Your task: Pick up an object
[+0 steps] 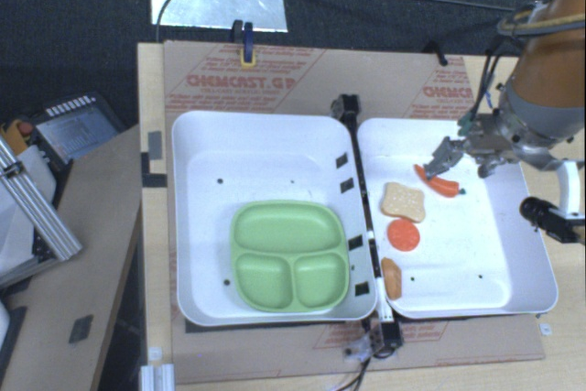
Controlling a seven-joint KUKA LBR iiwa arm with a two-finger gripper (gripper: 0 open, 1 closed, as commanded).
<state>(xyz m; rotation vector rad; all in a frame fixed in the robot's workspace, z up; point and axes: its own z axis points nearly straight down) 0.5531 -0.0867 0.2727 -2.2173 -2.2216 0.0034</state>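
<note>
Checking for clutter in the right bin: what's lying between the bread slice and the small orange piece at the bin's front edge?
In the camera view, a round tomato slice lies between the bread slice and the orange piece.

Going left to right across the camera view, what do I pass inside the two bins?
Green divided plate in the left bin, then, in the right bin, the slice of bread, the red pepper piece, the gripper.

Red-orange elongated piece (438,182) lying flat in right bin's upper middle, beige bread slice (404,201) just below
</note>
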